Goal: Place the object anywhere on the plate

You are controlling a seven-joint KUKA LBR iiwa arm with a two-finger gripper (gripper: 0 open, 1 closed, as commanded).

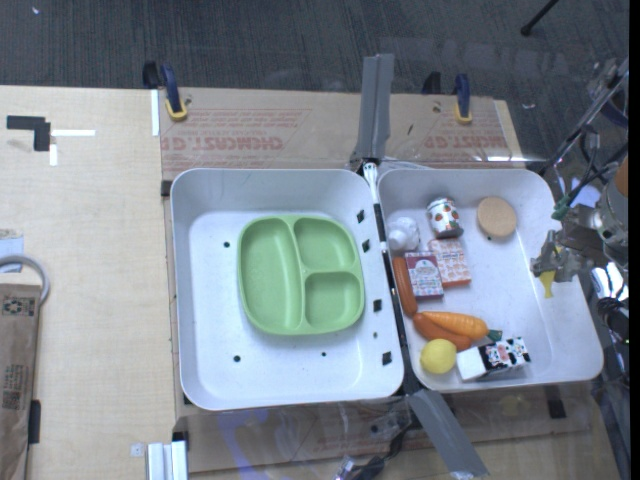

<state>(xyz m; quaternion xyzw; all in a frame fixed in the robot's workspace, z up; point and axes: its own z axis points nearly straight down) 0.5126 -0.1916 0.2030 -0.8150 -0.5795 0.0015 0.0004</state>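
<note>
Plate [300, 273]: green, three wells, bare, centred in the left bin [200, 368].

Right bin [570, 358], contents placed from the plate:
- hotdog [402, 283], nearest;
- carrot [452, 324], just past it;
- lemon [438, 356], below the carrot;
- two small boxes [437, 270];
- jar [442, 218];
- tan disc [496, 218], farthest.

Likely toys: light, rigid, smooth. The carrot seems best gripped across its thick middle; the lemon may roll.

Gripper [556, 260]: far from the plate, at the right bin's outer edge; jaw state cannot be told.

Plate [300, 273] in left bin [200, 298] — carrot [452, 323] in right bin [530, 298]
</note>
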